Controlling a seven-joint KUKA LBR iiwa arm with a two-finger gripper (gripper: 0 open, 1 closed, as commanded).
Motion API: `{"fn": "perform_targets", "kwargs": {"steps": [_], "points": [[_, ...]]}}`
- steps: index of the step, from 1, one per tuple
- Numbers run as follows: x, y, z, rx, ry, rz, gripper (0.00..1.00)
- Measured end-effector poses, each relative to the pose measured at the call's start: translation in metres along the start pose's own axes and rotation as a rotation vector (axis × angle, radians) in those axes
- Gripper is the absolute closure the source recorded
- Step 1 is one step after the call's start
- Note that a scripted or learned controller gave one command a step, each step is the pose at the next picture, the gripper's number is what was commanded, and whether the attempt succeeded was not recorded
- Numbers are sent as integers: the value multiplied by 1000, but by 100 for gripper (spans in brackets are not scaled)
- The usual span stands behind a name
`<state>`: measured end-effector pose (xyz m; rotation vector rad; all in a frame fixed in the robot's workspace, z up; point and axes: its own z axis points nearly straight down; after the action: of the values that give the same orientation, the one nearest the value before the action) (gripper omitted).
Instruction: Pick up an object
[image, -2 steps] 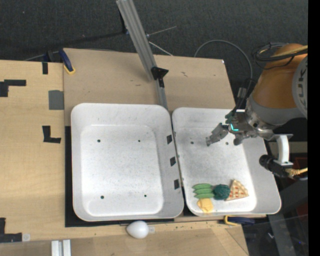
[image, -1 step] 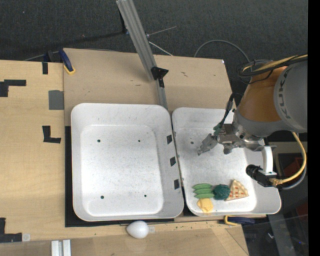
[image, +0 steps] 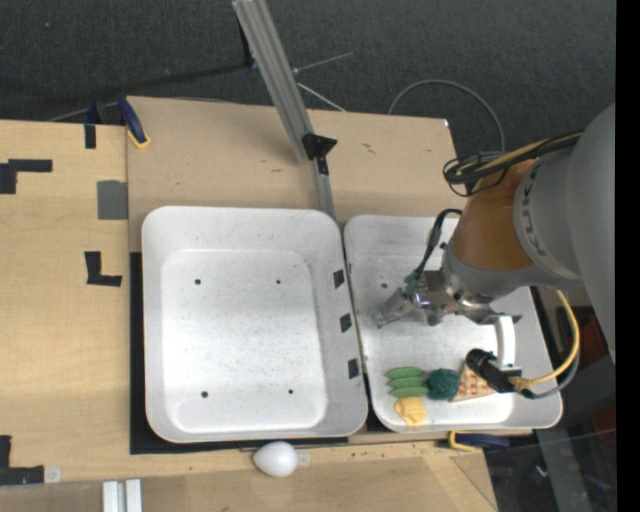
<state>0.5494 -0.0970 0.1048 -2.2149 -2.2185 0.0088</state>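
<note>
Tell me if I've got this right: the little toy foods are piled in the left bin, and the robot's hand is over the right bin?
Not quite. The camera view shows the toy foods in the right bin, along its near edge. The hand is indeed over that right bin.

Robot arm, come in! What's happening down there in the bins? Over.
Gripper low in right white bin, nothing seen held. Green pod toy, dark green broccoli toy, yellow toy clustered at near edge, untouched. Nothing blocking.
</note>
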Motion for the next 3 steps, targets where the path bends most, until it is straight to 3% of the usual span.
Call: {"fn": "perform_targets", "kwargs": {"steps": [1, 2, 3], "points": [[0, 0, 16, -7, -2, 1, 0], [1, 0, 6, -6, -1, -1, 100], [6, -5, -55, -12, -1, 0, 100]]}}
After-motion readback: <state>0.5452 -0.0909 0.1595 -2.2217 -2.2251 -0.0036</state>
